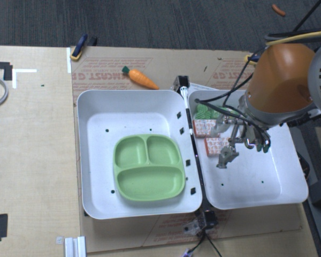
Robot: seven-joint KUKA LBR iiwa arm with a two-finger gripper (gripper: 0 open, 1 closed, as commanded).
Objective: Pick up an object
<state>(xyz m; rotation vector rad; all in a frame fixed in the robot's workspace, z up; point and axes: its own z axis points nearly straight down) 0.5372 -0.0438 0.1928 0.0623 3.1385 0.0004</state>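
Cardboard (43, 143) (carrot (140, 78) lying on it) underlies both bins (91, 159); claw (229, 153) state unclear.

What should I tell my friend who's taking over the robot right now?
Claw: hanging low over the right bin, nothing visibly between its fingers; can't tell if open or shut.
Things: red-and-white boxes and a green item sit in the right bin beside the claw. Green divided plate lies in the left bin. Toy carrot lies outside, behind the bins.
Done: nothing picked yet.
Left: grab one object.
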